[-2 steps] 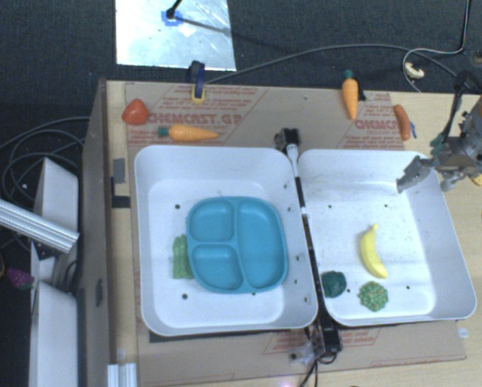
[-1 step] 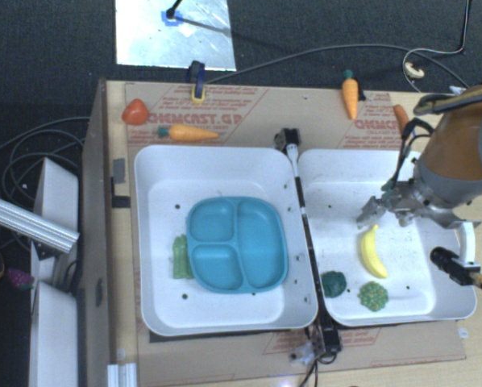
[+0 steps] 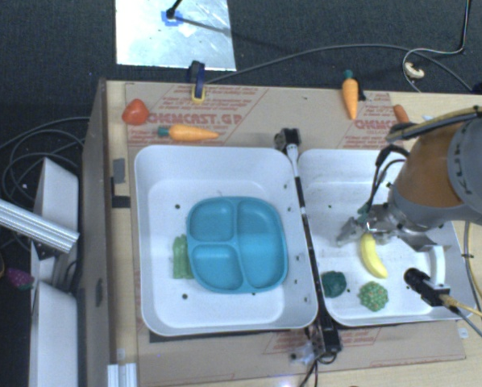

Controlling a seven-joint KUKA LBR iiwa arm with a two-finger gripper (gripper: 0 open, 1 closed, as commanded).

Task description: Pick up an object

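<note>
In the right bin (image 3: 330, 172) lie a yellow banana (image 3: 372, 256), a dark green lump (image 3: 334, 283) and a light green bumpy broccoli-like piece (image 3: 374, 297). My gripper (image 3: 359, 227) hangs low over the right bin, just up and left of the banana's top end, close to touching it. Its grey fingers (image 3: 347, 230) point left and down and look spread, with nothing between them. The grey arm with its orange band (image 3: 426, 172) reaches in from the right and hides part of the bin's right side.
The left bin (image 3: 156, 216) holds a blue divided plate (image 3: 236, 243) and a green piece (image 3: 180, 257) at its left. On the cardboard behind lie two carrots (image 3: 191, 133) (image 3: 351, 97) and a red tomato-like piece (image 3: 135, 113). A black divider (image 3: 299, 208) separates the bins.
</note>
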